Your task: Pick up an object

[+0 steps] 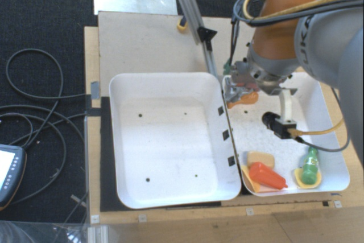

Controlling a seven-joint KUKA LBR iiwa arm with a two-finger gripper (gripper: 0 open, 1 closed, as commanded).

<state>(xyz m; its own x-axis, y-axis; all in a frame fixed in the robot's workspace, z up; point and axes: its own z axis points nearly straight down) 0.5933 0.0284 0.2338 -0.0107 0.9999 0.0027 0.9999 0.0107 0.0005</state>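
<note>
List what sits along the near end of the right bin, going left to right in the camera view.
Tan block-shaped piece → red-orange carrot-shaped toy → green bottle-shaped toy resting on a yellow-green piece. The tan block and carrot overlap slightly.

One fixed camera looks down at a slant from above the bench (149, 42), taking in both white bins (170, 139) (arm (318, 25) enters upper right).

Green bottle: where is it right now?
The green bottle stands in the right bin's near right corner, right of the red piece.
</note>
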